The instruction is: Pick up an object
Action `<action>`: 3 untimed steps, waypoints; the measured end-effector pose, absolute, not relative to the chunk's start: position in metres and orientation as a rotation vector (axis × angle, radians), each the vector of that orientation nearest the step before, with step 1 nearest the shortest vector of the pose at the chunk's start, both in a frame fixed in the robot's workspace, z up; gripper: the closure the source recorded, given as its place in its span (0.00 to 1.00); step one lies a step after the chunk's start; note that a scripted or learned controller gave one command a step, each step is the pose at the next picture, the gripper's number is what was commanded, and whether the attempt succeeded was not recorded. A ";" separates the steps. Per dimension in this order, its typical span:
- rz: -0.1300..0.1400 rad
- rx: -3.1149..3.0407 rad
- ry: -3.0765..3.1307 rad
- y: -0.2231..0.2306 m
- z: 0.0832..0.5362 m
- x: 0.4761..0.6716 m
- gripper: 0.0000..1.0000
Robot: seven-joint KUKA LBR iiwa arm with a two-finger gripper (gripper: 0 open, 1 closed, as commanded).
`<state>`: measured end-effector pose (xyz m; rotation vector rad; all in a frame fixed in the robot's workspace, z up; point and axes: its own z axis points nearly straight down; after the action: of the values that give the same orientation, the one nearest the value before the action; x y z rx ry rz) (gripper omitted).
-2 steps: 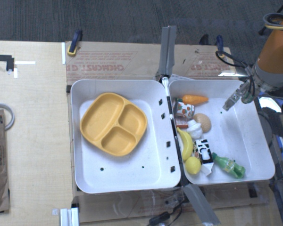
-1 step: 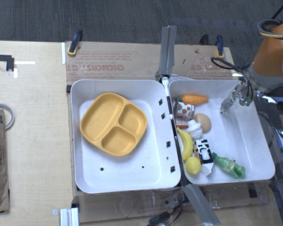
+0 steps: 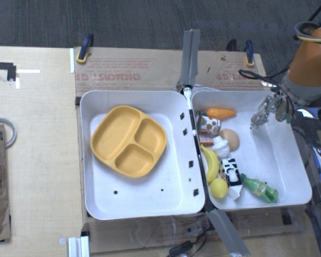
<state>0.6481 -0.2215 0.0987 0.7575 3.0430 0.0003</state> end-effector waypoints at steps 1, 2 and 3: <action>-0.001 0.183 3.129 -0.222 0.095 0.650 1.00; -0.002 -0.162 3.128 -0.221 0.095 0.652 1.00; -0.001 0.186 3.127 -0.222 0.095 0.661 1.00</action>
<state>0.6609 -0.2218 0.0946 0.1857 3.1271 -0.0007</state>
